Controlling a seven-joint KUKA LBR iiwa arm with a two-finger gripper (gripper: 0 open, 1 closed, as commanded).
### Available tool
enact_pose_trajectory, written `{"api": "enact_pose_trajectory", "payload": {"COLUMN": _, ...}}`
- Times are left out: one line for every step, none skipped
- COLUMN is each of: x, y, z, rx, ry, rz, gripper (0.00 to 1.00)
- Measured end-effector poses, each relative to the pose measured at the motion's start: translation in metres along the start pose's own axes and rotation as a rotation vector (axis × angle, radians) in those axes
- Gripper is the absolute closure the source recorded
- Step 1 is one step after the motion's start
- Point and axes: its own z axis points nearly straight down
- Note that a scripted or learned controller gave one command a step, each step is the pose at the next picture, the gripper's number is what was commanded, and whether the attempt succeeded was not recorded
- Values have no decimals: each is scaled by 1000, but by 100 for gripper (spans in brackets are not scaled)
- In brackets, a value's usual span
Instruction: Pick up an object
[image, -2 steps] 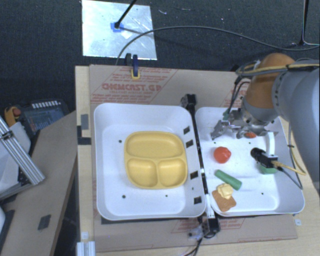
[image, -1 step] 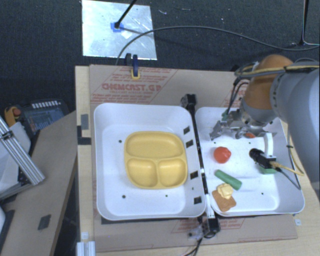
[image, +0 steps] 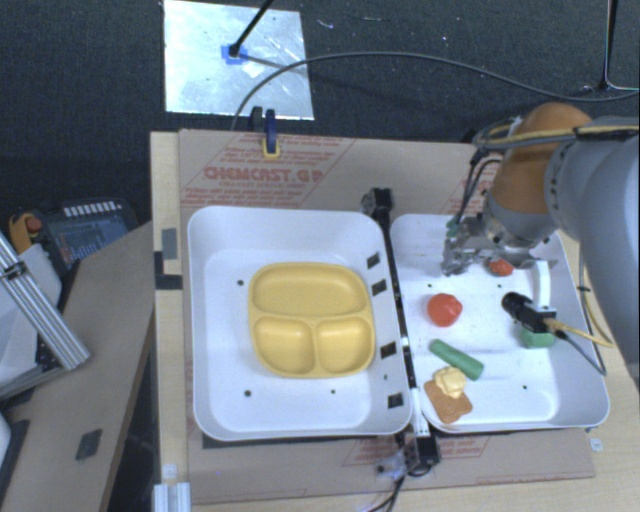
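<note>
Here, a grey robot arm reaches from the right into the right-hand bin (image: 590, 400) of two white bins, its gripper (image: 462, 258) low at the bin's back edge.

The gripper hangs just left of a small orange-red piece (image: 499, 267); whether it is spread or pinched, I cannot tell (too blurred), and nothing visibly sits in its grip; to pick well, it should centre over one item, descend straight, and close across the narrow side; the green stick (image: 457, 359), mid-bin, has its long axis running from upper left to lower right, so a grip across it suits; a red ball (image: 445, 308) lies near; a yellow tray (image: 308, 319) fills the left bin (image: 215, 300).
</note>
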Motion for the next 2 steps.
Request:
{"api": "enact_pose_trajectory", "payload": {"x": -4, "y": 4, "z": -64, "rx": -3, "ry": 0, "rz": 2, "gripper": 100}}
{"api": "enact_pose_trajectory", "payload": {"x": -6, "y": 4, "z": -109, "rx": -2, "ry": 0, "rz": 2, "gripper": 100}}
